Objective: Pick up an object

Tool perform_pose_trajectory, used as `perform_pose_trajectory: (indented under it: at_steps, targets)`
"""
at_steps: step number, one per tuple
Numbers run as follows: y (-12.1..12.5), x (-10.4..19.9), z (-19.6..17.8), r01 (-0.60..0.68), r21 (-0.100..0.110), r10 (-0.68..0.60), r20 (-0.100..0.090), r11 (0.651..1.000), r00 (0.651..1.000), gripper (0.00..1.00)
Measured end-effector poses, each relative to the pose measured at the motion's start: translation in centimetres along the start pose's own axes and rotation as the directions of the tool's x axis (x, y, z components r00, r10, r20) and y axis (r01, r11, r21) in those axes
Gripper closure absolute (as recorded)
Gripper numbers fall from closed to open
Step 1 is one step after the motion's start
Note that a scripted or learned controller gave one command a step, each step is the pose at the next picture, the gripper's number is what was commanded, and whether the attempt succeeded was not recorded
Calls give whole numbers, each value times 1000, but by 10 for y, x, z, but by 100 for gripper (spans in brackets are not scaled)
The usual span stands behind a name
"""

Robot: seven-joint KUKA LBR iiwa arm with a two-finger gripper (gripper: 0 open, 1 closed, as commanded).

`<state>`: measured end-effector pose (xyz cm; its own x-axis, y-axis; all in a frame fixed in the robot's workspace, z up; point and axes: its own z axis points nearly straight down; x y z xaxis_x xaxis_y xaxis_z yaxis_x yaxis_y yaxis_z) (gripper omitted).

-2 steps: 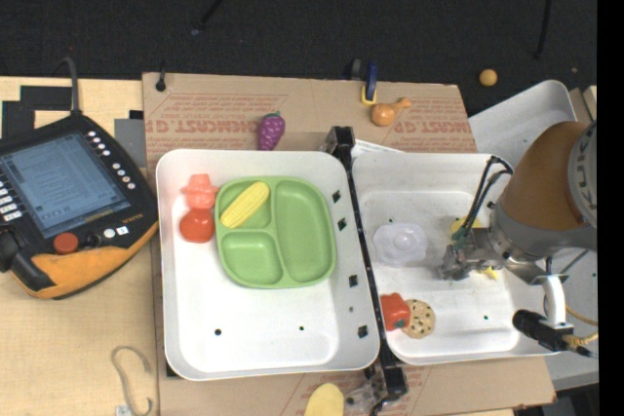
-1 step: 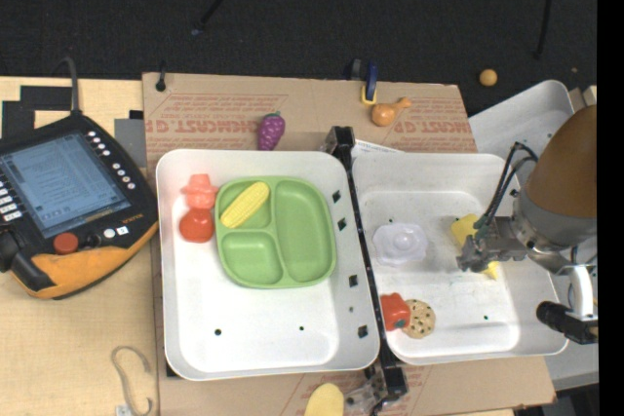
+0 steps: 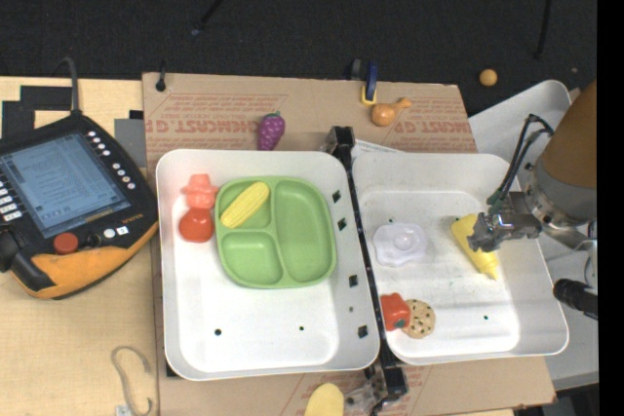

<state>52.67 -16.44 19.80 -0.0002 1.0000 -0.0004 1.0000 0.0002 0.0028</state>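
- The claw [image 3: 485,231] reaches in over the right bin [image 3: 531,331], low over a yellow wedge [image 3: 475,245]; its tips are right at the wedge's upper end, though I cannot tell whether they are apart or clamped on it
- Just left of the claw lies a clear lid [image 3: 400,244]; below and left of it, an orange-red block [image 3: 394,310] touching a cookie [image 3: 419,318]
- Far left of the claw, the left bin [image 3: 244,336] carries a green divided plate [image 3: 278,234] with corn [image 3: 243,203] in its upper left section; a pink and red toy [image 3: 197,209] stands just beyond the plate
- A purple grape bunch [image 3: 271,130] rests on the bench, up and left
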Motion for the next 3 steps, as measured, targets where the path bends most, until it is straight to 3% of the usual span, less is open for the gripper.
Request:
perform_pose_trajectory:
  at_steps: [1,2,3]
  targets:
    - [1,-1,-31,0,1,0,0,1000,1000,100]
    - [-15,56,-32,2,7,-2,-3,1000,1000,100]
    - [-16,94,-38,3,5,-3,-3,1000,1000,100]
